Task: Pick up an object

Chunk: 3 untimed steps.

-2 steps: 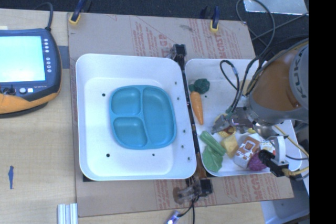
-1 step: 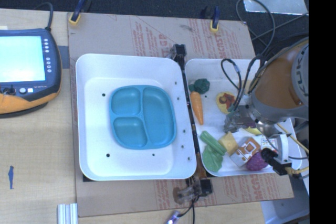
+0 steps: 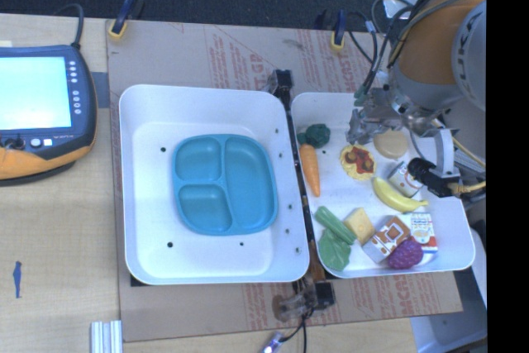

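The right bin [image 3: 331, 105] holds toy food: a dark green broccoli piece [image 3: 316, 134], an orange carrot [image 3: 310, 169], a small pizza disc [image 3: 358, 162], a yellow banana [image 3: 395, 195], a cheese wedge [image 3: 360, 224], green vegetable pieces [image 3: 333, 237], a red and white carton [image 3: 386, 238] and a purple grape bunch [image 3: 406, 254]. My gripper [image 3: 362, 128] hangs over the bin's far part, just above the pizza disc and right of the broccoli. Nothing shows between its tips.
The left bin [image 3: 140, 178] bears a blue divided plate [image 3: 224, 183]. A teach pendant [image 3: 41, 107] lies on the bench at the far left. Clamps and cables sit along the back edge. A tan round item [image 3: 390, 144] lies by the wrist.
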Available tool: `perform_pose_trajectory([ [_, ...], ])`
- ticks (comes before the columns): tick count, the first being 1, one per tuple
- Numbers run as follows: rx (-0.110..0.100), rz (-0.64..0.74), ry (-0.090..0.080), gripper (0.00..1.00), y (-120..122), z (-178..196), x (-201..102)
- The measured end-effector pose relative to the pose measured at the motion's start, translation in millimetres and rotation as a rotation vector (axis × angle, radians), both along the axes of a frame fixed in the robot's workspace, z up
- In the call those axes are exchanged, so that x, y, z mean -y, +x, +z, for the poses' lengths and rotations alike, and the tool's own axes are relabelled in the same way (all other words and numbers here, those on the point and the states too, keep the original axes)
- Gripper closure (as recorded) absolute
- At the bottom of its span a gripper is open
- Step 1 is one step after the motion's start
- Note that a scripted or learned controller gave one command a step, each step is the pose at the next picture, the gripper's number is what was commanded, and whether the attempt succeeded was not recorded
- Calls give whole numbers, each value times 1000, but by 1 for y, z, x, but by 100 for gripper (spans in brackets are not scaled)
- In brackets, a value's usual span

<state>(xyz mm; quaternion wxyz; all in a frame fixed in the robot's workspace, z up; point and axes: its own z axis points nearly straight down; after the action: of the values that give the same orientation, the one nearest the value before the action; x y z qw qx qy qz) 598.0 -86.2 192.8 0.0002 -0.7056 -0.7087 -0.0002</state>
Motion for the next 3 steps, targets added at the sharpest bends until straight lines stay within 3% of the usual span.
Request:
perform_pose_trajectory([
  [1, -2, 0, 0, 0, -1, -1, 0],
  [2, -8, -1, -1, 0, -28, -103, 50],
  [3, -2, -1, 0, 0, 30, -101, 35],
])
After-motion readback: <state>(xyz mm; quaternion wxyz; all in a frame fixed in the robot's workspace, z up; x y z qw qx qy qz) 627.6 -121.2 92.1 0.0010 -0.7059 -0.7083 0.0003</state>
